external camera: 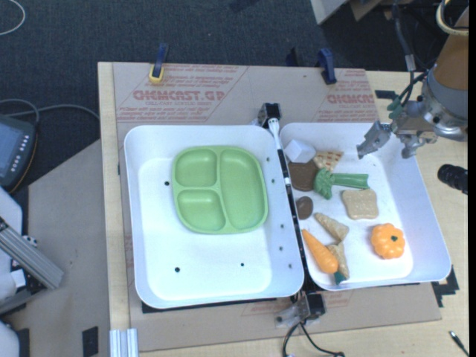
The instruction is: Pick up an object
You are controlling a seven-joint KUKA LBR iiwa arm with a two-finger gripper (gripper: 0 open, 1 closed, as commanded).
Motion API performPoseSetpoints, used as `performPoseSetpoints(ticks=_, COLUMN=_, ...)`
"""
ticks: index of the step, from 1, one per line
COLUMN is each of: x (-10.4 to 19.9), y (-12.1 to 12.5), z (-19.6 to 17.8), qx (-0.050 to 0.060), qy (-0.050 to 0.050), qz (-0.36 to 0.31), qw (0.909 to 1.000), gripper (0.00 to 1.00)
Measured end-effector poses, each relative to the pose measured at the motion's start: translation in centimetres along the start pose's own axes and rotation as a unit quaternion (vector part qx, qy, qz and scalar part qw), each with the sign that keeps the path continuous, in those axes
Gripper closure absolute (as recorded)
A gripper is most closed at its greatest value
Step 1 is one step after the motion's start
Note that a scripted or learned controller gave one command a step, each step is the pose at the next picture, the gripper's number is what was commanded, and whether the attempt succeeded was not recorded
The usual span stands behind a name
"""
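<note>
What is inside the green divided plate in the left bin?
Nothing can be seen in the green plate; its three compartments show bare. It rests on the left bin floor, and whatever lies beneath it is covered.

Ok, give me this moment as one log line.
gripper: open, above right bin far edge | holding: nothing | orange pumpkin: in bin | green tray: left bin

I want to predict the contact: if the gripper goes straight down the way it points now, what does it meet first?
Probably the bare floor of the right bin, near its far right corner. The gripper, fingers spread, hangs over white plastic; the toast slice and broccoli lie nearer the camera. Depth is uncertain.
</note>
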State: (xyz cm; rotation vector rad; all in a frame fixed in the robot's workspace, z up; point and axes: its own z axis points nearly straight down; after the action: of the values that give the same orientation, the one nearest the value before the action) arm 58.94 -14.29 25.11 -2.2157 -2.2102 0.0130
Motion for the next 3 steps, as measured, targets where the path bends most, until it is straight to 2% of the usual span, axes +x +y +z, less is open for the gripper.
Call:
performPoseSetpoints(ticks=1, x=0.0, y=0.2, z=-0.8, qx=-0.007, qy=-0.001, qz=-0.001, qw=1.0, gripper=0.0)
performPoseSetpoints(ticks=3, x=-1.2, y=1.4, z=9.1, qx=-0.004, qy=-0.001, qz=-0.001, qw=1.0, gripper=0.0)
